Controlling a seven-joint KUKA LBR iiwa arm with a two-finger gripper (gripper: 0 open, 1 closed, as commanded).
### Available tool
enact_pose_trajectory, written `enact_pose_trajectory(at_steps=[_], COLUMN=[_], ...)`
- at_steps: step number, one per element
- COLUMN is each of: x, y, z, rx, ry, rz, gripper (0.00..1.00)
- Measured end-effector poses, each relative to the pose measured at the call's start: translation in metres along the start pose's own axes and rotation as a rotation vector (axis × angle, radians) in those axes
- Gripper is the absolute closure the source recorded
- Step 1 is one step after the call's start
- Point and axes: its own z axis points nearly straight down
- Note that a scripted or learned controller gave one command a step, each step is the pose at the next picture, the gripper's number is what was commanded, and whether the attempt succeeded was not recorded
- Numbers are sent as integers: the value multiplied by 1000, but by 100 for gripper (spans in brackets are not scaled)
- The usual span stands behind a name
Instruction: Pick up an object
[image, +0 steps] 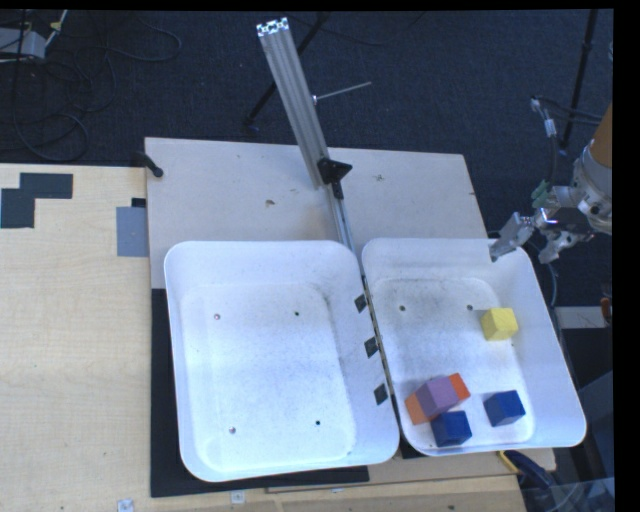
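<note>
The bench (250, 190) bears two white bins side by side: left bin (200, 262), right bin (560, 400).

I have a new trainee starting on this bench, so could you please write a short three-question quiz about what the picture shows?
1. True or false: the yellow block lies in the left bin.
2. Multiple choice: how many blue blocks lie in the right bin? A) one B) two C) three
3. Short answer: which block lies partly on top of the orange block?

Key
1. False. It lies in the right bin, apart from the other blocks, nearest the tool at the bin's far right corner.
2. B. One blue block lies near the right rim, the other blue block beside the orange one.
3. The purple block.
</note>
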Motion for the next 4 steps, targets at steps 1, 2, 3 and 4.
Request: enact_pose_trajectory(at_steps=[1, 2, 3, 4], x=[-6, -6, 56, 65], y=[41, -16, -62, 2], z=[-90, 103, 142, 180], rx=[-12, 7, 8, -6], ry=[-4, 3, 6, -1], rz=[1, 7, 3, 4], gripper=[0, 0, 0, 0])
